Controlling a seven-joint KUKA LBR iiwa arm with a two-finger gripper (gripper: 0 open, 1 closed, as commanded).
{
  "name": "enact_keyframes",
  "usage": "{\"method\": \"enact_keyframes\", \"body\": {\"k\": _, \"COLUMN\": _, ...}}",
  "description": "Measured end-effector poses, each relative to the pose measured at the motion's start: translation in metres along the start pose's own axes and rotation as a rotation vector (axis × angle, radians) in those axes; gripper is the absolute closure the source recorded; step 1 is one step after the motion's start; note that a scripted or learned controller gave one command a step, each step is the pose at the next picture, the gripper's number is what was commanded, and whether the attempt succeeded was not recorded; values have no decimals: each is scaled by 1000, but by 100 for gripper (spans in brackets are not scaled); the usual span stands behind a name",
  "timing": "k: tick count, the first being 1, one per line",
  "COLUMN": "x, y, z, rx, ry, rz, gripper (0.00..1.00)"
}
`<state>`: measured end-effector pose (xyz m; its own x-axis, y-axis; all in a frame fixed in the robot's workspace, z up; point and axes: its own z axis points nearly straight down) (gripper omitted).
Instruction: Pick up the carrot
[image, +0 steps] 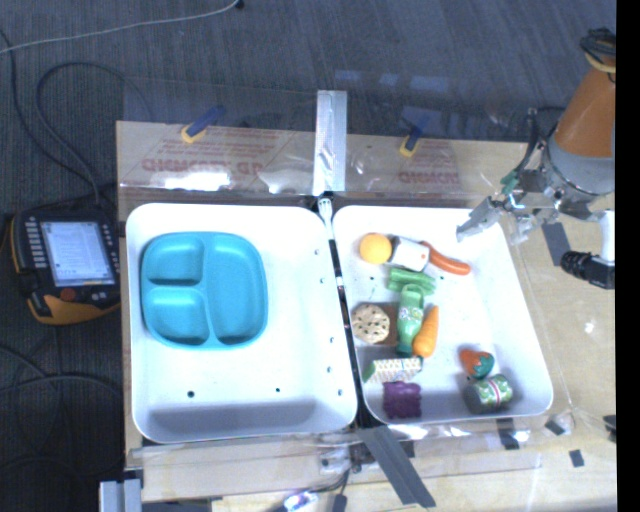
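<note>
Nearest, in the right bin (530, 345): a purple lump (402, 399) by the front wall, a striped green piece (395, 368) just behind it, and off to the right a green can (488, 393) touching a red-and-green toy (476, 360).

Farther in, near the middle of that bin: the carrot (427, 331), orange, lying slightly tilted, pressed against the right side of a green bottle (408, 320). Left of the bottle, a round cookie (370, 323) close to the dividing wall. Just behind the bottle, a green block (415, 282).

Toward the far wall: an orange ball (374, 247), a white block (409, 256) beside it, and a red-orange sausage shape (447, 264) to the right.

In the left bin (240, 400): a blue divided plate (203, 287), sitting left of centre.

Above the right bin's far right corner: the gripper (495, 228), fingers apart with nothing between them, well apart from the carrot and clear of every toy. Behind it, the grey wrist and orange band (588, 110) leading off to the right.

On the floor at far left: a pendant (65, 262) with a lit screen. Along the bench's far edge: a tape strip (331, 140) and two yellow-and-blue clamps (200, 123).
</note>
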<state>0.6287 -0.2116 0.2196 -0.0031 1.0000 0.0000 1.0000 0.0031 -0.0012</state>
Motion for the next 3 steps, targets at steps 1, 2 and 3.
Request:
{"method": "enact_keyframes", "body": {"k": 1, "x": 17, "y": -56, "z": 81, "rx": 1, "ry": 0, "rz": -121, "gripper": 0}}
{"method": "enact_keyframes", "body": {"k": 2, "x": 77, "y": -129, "z": 129, "rx": -13, "ry": -5, "rz": -72, "gripper": 0}}
{"method": "enact_keyframes", "body": {"k": 3, "x": 79, "y": -127, "z": 119, "rx": -17, "ry": -3, "rz": -73, "gripper": 100}}
